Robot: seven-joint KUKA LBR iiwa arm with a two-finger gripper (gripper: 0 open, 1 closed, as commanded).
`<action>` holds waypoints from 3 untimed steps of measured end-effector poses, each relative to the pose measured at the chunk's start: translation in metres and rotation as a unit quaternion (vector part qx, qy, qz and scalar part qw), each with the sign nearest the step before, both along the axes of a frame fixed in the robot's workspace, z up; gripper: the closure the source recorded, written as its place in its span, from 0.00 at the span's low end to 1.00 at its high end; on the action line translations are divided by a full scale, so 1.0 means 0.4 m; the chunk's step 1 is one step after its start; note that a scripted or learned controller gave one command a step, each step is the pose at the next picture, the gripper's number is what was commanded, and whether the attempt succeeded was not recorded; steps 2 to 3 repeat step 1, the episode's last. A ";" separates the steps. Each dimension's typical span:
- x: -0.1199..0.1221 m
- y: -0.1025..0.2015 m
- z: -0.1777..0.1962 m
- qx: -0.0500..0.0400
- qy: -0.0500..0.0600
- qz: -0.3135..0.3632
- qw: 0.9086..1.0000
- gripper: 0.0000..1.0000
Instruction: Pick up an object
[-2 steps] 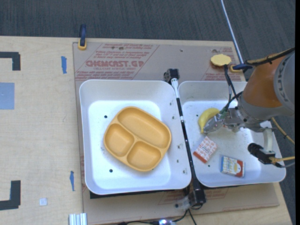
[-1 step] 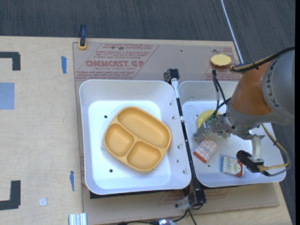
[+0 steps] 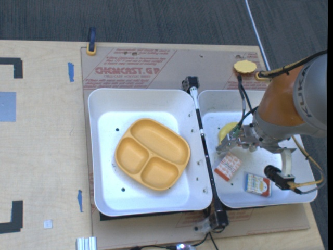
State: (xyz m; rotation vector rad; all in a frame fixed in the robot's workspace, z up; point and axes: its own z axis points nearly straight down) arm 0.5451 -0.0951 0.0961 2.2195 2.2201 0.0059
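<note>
- I see the gripper [image 3: 232, 141] low in the right bin [image 3: 229, 191], over a yellow rounded object [image 3: 227, 130]; I cannot tell its state.
- Two flat printed packets [image 3: 228, 166] [image 3: 258, 184] lie near it.
- The left bin [image 3: 99, 139] holds a glossy three-compartment tray [image 3: 152, 154].

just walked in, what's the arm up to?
The arm is reaching into the right bin, with its gripper low beside a yellow object and just above a red-and-white packet. A second small packet lies nearer the front. Nothing is visibly held yet. The left bin holds a yellow divided plate, untouched.
</note>
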 end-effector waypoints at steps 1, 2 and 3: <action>-0.152 0.131 0.222 0.000 0.002 0.001 1.000 1.00; -0.152 0.131 0.222 0.000 0.002 0.001 1.000 1.00; -0.152 0.131 0.222 0.000 0.002 0.001 1.000 1.00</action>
